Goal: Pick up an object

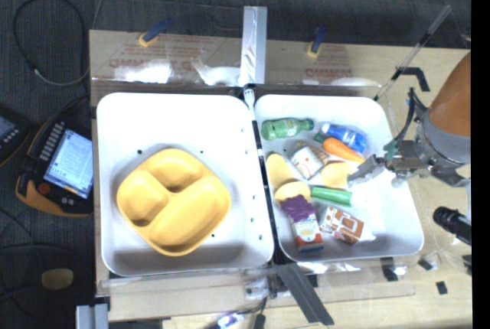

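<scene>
Two white bins sit side by side on the table [360, 60]. The left bin [122, 113] has one big yellow tray [173, 200] in it. The tray has three dips in it and lies a bit turned.

The right bin [398, 205] holds a pile of little toy foods. At the back lies a green bottle [286, 127] on its side. Next to it, toward the right, is a blue and white bottle [344, 136]. Just in front of that one is an orange carrot [341, 149]. A small can [307, 161] with a red and white label rests in the middle, touching a yellow piece [277, 167] on its left. Below them a purple pack [298, 209] lies on top of an orange and red box [308, 232]. A green stick shape [331, 196] lies flat beside the purple pack. Near the front right is a small carton [342, 225] with red and white on it.

The arm [452, 109] comes in from the right, grey with an orange part. The gripper [370, 168] is low over the right side of the right bin, pointing left at the pile. Its tip is just beside the carrot and a pale yellow thing [335, 174]. I cannot tell if the gripper is wide or narrow, and no toy shows in it.
</scene>
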